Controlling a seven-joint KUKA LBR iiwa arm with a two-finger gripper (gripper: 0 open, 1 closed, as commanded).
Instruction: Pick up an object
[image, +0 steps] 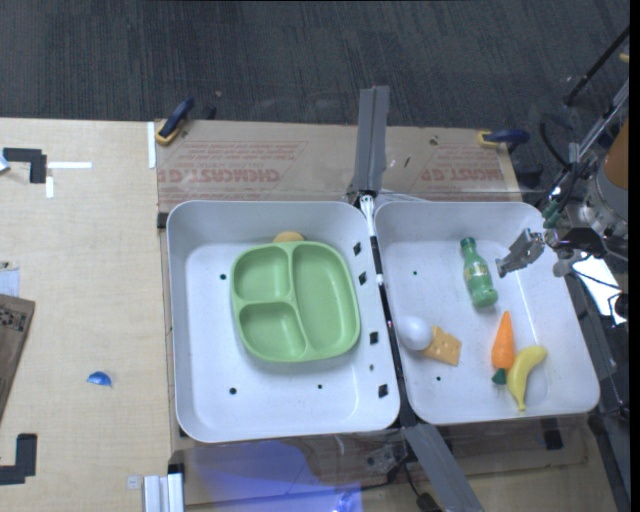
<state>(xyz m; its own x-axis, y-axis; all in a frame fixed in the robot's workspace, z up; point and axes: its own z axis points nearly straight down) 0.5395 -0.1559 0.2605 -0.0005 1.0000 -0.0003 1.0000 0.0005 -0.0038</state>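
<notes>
Green bottle lies just left of my gripper, looks light, stiff, slippery plastic. I'd grab mid-body. Fingers apart, nothing between them.

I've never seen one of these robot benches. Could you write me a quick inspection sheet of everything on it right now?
Surface: two white bins side by side, left bin and right bin, on a bench.
Job's things: right bin holds a green bottle, carrot, banana, white egg touching a cheese wedge.
Clutter: green divided plate in the left bin, a yellowish item peeking behind it.
Grippers: gripper above the right bin, beside the bottle, holding nothing.
Cables: dark cables at the arm.
Surroundings: cardboard sheet, blue clamps.
</notes>
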